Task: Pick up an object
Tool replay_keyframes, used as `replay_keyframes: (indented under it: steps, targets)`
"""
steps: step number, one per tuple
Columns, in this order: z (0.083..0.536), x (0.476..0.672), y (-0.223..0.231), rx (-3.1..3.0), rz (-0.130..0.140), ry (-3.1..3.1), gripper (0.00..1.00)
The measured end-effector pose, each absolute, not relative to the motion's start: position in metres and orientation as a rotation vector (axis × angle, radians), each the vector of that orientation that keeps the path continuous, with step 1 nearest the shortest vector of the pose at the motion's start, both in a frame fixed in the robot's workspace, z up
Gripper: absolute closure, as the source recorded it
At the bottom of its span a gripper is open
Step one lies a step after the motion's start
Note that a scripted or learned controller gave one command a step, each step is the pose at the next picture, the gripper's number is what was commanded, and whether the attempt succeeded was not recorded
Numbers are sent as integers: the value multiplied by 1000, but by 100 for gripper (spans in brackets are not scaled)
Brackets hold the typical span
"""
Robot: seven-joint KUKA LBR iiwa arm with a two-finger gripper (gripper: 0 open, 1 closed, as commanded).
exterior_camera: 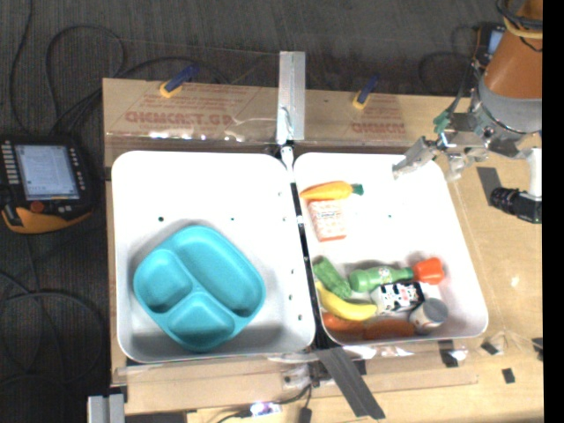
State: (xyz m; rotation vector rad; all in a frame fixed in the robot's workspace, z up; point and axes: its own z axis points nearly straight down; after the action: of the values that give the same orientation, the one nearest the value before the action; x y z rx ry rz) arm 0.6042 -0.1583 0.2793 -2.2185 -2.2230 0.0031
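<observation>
White plastic bins sit side by side on a brown bench, seen from above at a slant. The left bin (pixel 132 183) holds a teal divided plate (pixel 199 287) towards its near edge. The right bin (pixel 397 227) holds the pickable things: a carrot (pixel 328 189) and an orange packet (pixel 327 221) by the far-left corner, and along the near edge a crowded pile with a banana (pixel 345 306), a green bottle (pixel 381 278) and a small can (pixel 427 315). The grey-and-orange arm enters at the bench's far-right corner, its gripper (pixel 421 157) hanging above the right bin's far edge, grasping nothing; whether its fingers are parted cannot be told. A good pick would likely favour the carrot or packet, which lie apart from the clutter, with a straight descent centred over the chosen piece.
</observation>
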Motion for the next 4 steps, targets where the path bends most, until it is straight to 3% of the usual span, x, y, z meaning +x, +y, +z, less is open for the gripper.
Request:
replay_keyframes:
  steps: [1, 2, 3, 4]
  targets:
    - [265, 615, -184, -2244, 4, -2199, 0]
    - [149, 658, -117, -2063, 2, -2367, 0]
    - [113, 630, -142, -1829, 2, -2554, 0]
    - [95, 671, -116, -1767, 0, -2605, 0]
